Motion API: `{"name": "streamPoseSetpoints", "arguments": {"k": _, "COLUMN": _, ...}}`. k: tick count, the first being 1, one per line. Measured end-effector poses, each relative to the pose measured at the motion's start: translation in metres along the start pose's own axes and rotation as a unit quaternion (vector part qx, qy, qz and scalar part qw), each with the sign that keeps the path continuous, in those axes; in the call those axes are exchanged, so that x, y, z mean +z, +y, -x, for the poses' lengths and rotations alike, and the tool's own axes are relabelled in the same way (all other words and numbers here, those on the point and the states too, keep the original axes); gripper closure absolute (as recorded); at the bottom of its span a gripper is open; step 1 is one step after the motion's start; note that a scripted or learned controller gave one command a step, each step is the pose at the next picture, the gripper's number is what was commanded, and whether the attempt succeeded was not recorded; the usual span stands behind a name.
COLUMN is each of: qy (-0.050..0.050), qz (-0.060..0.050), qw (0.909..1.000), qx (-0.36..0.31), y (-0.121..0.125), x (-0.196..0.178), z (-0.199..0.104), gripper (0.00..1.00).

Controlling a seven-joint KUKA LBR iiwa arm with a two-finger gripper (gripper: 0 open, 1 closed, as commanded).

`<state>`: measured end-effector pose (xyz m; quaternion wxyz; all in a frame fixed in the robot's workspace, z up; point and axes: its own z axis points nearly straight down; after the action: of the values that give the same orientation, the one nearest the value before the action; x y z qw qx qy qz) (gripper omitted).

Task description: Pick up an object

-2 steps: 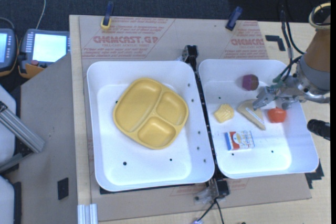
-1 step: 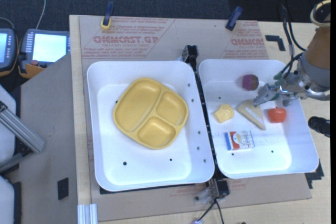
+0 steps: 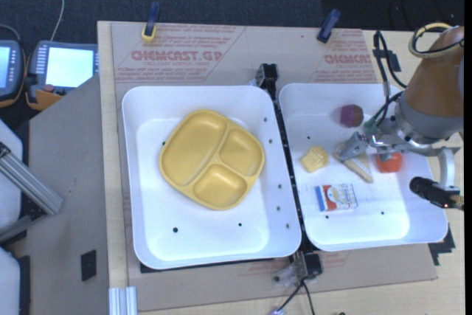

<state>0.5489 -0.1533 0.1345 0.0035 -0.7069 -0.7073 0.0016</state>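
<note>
— Cardboard covers the bench (image 3: 221, 48), brown, with red print on it. Can you read it?

— "CHEMCAST G.P" shows above the left bin, and part of the same word repeats above the right bin, cut off by the arm's cables. Two blue clamps (image 3: 151, 20) pin the sheet at its far edge.

— Next in size?

— The two white bins. The left bin (image 3: 140, 181) carries a yellow divided plate (image 3: 212, 158) with three compartments, lying flat near the middle. The right bin (image 3: 369, 229) carries the small things.

— And the arm?

— The arm (image 3: 435, 96) comes in from the right, its orange band over the right bin's far right side. The gripper (image 3: 354, 150) hangs low over the middle of that bin, metal fingers pointing left.

— What does the claw have hold of?

— I cannot tell how far apart the fingers stand, nor whether anything sits between them; they blur into one grey shape.

— What lies around it?

— A small carton (image 3: 337, 197) with a blue edge and a red and white label lies flat near the bin's front; its writing is too small to read. A yellow wedge-shaped block (image 3: 315, 158) sits just left of the gripper. A pale wedge (image 3: 361, 169) lies right below the fingers, touching or nearly so. An orange-red piece (image 3: 390, 161) sits just right of it, partly under the wrist. A dark purple ball (image 3: 351, 114) rests toward the far side, apart from the rest.
</note>
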Motion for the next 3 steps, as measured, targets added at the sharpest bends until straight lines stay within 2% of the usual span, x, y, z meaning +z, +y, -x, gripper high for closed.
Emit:
{"name": "streamPoseSetpoints", "arguments": {"k": 1, "qy": -0.001, "qz": 0.002, "qw": 1.0, "qx": 0.001, "y": 0.0, "x": 0.053, "z": 0.0, "gripper": 0.0}}
{"name": "streamPoseSetpoints", "arguments": {"k": 2, "qy": -0.002, "qz": 0.005, "qw": 1.0, "qx": 0.001, "y": 0.001, "x": 0.039, "z": 0.0, "gripper": 1.0}}
{"name": "streamPoseSetpoints", "arguments": {"k": 3, "qy": -0.002, "qz": 0.007, "qw": 1.0, "qx": 0.0, "y": 0.007, "x": -0.005, "z": -0.001, "gripper": 1.0}}
